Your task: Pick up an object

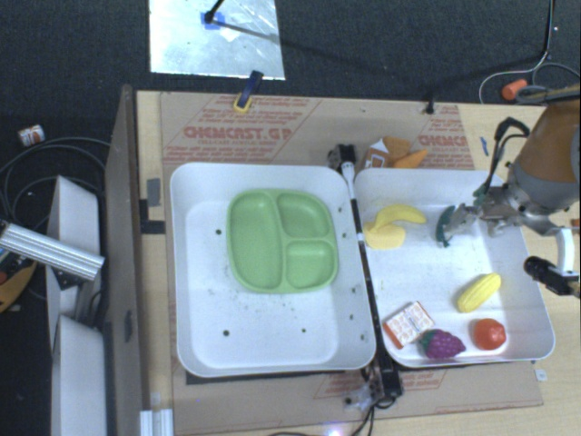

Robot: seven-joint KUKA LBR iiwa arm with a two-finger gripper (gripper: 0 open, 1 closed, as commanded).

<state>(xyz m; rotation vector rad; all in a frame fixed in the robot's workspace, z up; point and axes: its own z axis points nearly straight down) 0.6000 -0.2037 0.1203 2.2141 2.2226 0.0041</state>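
My gripper (445, 226) hangs over the upper middle of the right bin (536, 321), at the end of the grey arm with its orange band (556, 148). Just left of it lies a yellow banana (392, 225), a short gap away and not touching. Nearer the bin's front lie a yellow corn-like piece (478, 291), a red tomato (488, 333), a purple bunch of grapes (441, 343) and a small red-and-white packet (408, 321). Nothing shows in the gripper's grasp.
The left bin (204, 334) holds a green divided plate (280, 242). An orange carrot-like piece (407, 158) and a small box lie on the bench behind the right bin. A black clamp (345, 160) sits at the top of the bins' shared wall.
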